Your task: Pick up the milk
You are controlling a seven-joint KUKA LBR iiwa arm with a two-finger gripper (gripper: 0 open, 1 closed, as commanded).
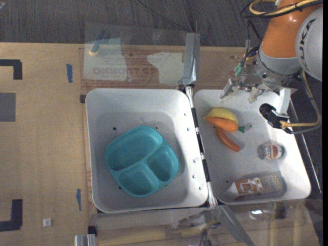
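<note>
Even, fairly bright overhead light washes the white bins (pixel 97 152) pale, with soft shadows inside their walls. Glare sits on the clear sheet (pixel 136 55) at twelve o'clock. The picture is slightly soft and grainy throughout.

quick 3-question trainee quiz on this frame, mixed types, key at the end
1. True or false: the milk carton lies on its side in the right bin.
2. What sits in the left bin? A) teal divided plate B) red bowl C) steel pan
3. Fill in: the gripper hangs over the right bin's ___ edge.

Key: 1 true. 2 A, the plate. 3 far.
</note>
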